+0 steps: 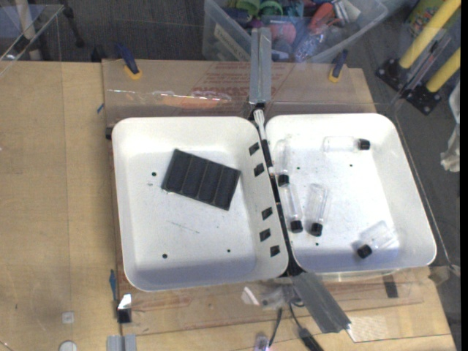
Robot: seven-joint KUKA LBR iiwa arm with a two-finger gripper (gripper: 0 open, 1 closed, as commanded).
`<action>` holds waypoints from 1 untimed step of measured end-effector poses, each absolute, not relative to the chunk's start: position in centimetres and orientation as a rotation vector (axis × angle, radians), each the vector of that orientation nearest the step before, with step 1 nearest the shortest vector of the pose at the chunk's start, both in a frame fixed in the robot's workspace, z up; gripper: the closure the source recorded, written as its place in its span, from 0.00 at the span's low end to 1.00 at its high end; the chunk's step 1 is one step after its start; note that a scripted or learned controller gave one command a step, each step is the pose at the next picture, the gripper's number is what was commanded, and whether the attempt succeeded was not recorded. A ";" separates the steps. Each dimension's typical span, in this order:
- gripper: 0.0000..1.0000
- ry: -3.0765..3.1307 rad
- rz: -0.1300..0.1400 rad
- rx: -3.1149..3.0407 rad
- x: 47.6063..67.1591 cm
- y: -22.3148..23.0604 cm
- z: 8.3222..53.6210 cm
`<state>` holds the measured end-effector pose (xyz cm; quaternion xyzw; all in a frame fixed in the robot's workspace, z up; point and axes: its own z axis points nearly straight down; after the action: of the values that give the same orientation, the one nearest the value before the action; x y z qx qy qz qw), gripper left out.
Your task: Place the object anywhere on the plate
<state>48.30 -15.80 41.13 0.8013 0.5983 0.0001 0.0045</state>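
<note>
Wooden table (pixel 51 196) carrying a cardboard sheet (pixel 183 82), held at its far edge by two blue clamps (pixel 130 66), on which two shallow white bins sit side by side and touching. Behind the table stands a clear tub (pixel 292 13) of coloured toys, with yellow foam tubes (pixel 439 20) beside it. A grey metal bar (pixel 259 64) runs from the far edge to the seam between the bins, and a row of small black clips (pixel 263 192) follows that seam. The left bin (pixel 131 254) holds the plate (pixel 201 179), a flat, dark, ribbed rectangle lying slightly askew near the bin's middle, with nothing on it. The right bin (pixel 409 196) holds five clear vials with black caps, all lying on their sides and all well apart from the plate. One vial (pixel 344 144) lies near the far wall with its cap toward the right. Another (pixel 281 159) lies just beside the seam, and a third (pixel 292 207) lies just below it along the same wall. A fourth (pixel 316 203) lies near the third, roughly parallel to it, the two caps close together. The fifth vial (pixel 374 238) lies alone near the bin's near right corner. How the jaws stand cannot be told from this view, so places are given by the bins and the seam.
</note>
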 end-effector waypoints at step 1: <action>0.00 1.875 0.000 2.510 48.3 -15.8 41.1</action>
<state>48.30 -15.77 41.13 0.8012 0.5984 0.0000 0.0044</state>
